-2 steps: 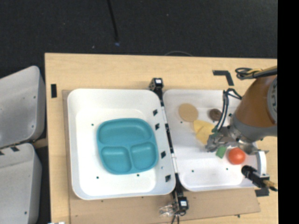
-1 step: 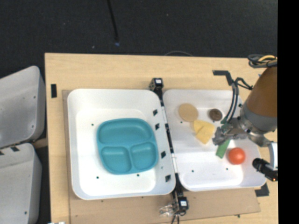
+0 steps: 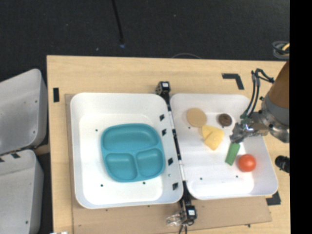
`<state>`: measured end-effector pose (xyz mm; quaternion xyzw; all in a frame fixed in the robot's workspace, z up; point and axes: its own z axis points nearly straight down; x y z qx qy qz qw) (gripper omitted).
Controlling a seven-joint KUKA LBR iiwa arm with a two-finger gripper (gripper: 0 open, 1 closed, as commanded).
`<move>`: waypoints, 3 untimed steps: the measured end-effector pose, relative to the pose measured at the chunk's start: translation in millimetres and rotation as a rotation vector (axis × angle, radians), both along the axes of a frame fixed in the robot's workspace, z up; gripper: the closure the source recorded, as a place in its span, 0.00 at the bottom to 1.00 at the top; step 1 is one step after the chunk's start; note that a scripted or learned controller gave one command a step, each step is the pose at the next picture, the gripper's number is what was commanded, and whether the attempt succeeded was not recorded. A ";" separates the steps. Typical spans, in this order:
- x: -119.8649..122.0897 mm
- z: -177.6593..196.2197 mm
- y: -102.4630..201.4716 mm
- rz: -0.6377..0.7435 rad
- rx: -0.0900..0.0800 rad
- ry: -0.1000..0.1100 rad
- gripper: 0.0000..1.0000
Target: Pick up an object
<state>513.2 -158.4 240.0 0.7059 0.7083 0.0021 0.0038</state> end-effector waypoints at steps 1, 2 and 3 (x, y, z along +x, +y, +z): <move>23.3 10.8 47.4 0.004 0.003 0.005 1.00; 43.4 20.1 98.9 0.005 0.004 0.005 1.00; 70.8 24.8 145.7 0.004 0.004 0.005 1.00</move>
